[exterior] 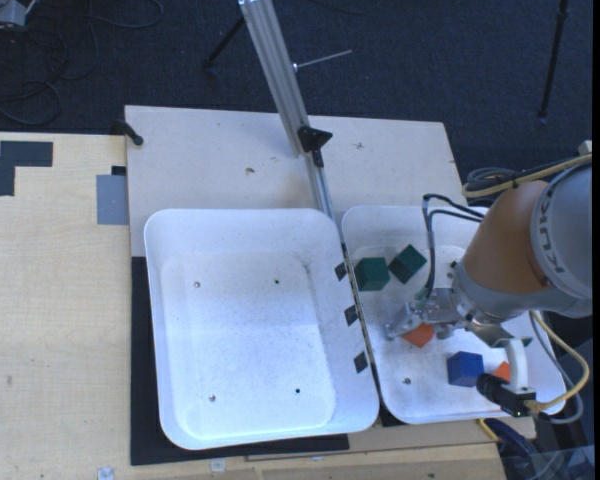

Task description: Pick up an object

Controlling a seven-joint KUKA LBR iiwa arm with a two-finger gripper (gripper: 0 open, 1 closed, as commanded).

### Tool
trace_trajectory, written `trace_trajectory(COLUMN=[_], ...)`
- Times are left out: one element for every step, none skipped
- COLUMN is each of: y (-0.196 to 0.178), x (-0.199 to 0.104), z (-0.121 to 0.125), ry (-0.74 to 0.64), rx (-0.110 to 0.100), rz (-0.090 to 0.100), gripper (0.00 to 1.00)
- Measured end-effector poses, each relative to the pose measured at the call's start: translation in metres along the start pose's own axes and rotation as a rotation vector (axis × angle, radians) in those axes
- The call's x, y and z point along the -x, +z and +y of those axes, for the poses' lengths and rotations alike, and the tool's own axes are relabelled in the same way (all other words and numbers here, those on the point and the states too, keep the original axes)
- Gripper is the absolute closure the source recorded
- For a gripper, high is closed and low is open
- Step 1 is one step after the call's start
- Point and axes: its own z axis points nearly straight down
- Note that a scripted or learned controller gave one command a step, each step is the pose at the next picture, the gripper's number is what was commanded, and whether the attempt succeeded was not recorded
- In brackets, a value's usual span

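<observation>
Orange block (417,337): the likeliest target, lying on the floor of the right bin (410,408) just below centre, touching or just under the gripper tip

Gripper (412,322): down low inside the right bin, reaching in from 3 o'clock, its metal fingers spread towards 9 o'clock over the orange block; whether they are released or clenched cannot be told, and the block is not clearly between them, so no hold can be claimed

Why the arm sits so: judged from the pose, the wrist is tilted down to bring the fingers to floor level beside the block, which suits a grasp attempt more than a carry

Right bin contents: two dark green blocks (371,273) side by side at 12 o'clock of the gripper, apart from it; a blue block (465,368) at 4 o'clock, near; a small orange piece (500,371) just beside the blue block, partly hidden by cabling

Left bin (180,238): white floor with a few small dark specks, nothing else made out

Divider: the two bins meet along a shared edge with dark clips (351,315), at 9 o'clock of the gripper

Task stage: a judgement only, the pick looks not yet done, since the block rests on the bin floor

Risk: the block may slip aside if the fingers close off centre
</observation>
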Motion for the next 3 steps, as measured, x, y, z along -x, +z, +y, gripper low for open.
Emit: trace_trajectory(y=[-0.010, -0.101, -0.096], x=[0.001, -0.089, -0.152], z=[0.000, 0.030, 0.024], ry=[0.002, -0.010, -0.007], rx=[-0.002, 0.000, -0.011], rz=[0.001, 0.005, 0.004], gripper=[1.00, 1.00, 1.00])
